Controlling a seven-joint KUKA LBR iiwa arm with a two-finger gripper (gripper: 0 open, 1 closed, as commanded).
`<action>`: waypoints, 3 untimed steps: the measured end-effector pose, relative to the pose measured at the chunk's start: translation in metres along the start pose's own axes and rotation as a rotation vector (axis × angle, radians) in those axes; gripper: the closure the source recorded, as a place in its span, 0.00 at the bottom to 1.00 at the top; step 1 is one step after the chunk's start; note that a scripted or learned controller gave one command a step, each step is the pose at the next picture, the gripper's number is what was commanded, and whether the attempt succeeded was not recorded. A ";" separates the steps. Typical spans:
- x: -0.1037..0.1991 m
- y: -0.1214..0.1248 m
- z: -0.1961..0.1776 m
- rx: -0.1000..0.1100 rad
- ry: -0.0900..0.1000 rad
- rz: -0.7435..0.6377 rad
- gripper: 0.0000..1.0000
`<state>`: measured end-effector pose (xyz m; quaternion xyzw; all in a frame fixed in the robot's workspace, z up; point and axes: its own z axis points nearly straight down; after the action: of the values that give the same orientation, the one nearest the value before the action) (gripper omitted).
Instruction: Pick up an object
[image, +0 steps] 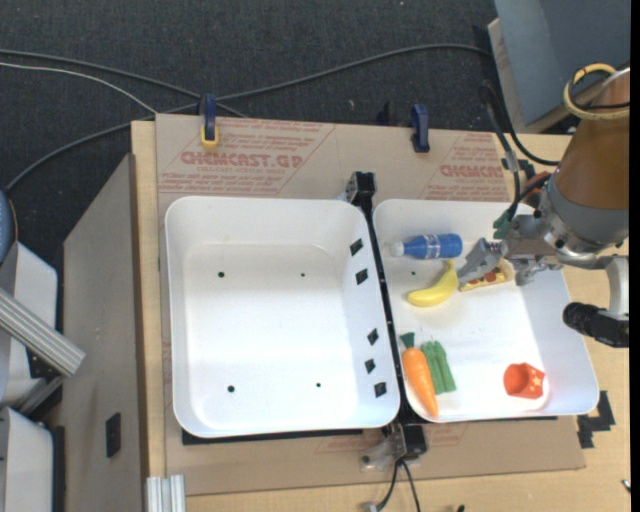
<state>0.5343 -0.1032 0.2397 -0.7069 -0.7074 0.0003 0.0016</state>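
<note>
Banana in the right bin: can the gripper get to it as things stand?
Probably yes. The gripper hangs right beside the banana, whose top is uncovered; the blue bottle lies apart from it.

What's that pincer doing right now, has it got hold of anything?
Pincer: cannot be told. It sits low in the right bin, beside the banana and over a small red and yellow thing, but a grip is not visible.

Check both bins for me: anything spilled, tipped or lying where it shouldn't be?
Nothing stands out. The blue bottle, banana, carrot and orange object all lie inside the right bin. The tool is low over that bin, beside the banana.
</note>
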 end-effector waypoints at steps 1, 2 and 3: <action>-0.006 0.054 0.074 -0.002 -0.002 -0.002 0.00; -0.034 0.070 0.156 -0.002 -0.004 0.002 0.00; -0.035 0.074 0.137 -0.017 -0.011 0.003 1.00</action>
<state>0.6076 -0.1383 0.1026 -0.7079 -0.7063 -0.0020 -0.0082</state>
